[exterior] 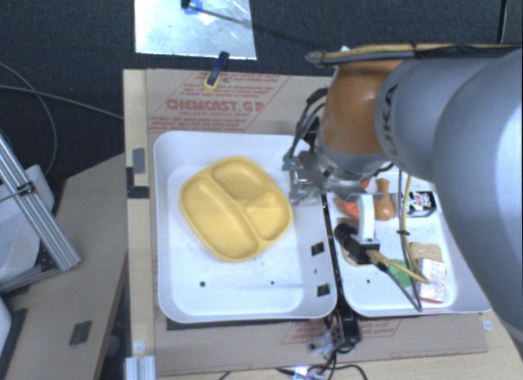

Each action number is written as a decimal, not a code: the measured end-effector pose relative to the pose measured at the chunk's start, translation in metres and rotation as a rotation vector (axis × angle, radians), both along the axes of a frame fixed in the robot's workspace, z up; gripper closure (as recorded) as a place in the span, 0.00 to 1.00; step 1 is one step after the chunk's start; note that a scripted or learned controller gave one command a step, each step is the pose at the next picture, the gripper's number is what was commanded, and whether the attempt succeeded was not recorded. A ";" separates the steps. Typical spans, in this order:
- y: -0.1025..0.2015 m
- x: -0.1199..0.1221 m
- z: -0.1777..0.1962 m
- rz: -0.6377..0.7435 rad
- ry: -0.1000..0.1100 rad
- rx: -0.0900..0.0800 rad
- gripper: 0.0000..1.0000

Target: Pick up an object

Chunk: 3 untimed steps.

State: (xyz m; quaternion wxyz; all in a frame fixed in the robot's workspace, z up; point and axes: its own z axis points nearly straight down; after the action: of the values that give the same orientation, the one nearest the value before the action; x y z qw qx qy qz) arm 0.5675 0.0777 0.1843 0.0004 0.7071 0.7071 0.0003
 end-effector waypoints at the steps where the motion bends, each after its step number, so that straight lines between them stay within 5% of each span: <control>1: 0.001 0.001 0.011 0.001 -0.001 0.001 1.00; 2: -0.014 0.014 0.000 0.000 -0.001 0.000 1.00; 3: 0.058 -0.029 -0.048 0.009 0.006 0.002 1.00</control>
State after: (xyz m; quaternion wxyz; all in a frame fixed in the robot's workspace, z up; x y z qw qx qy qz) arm 0.5383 0.1353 0.1361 -0.0026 0.7038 0.7104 -0.0010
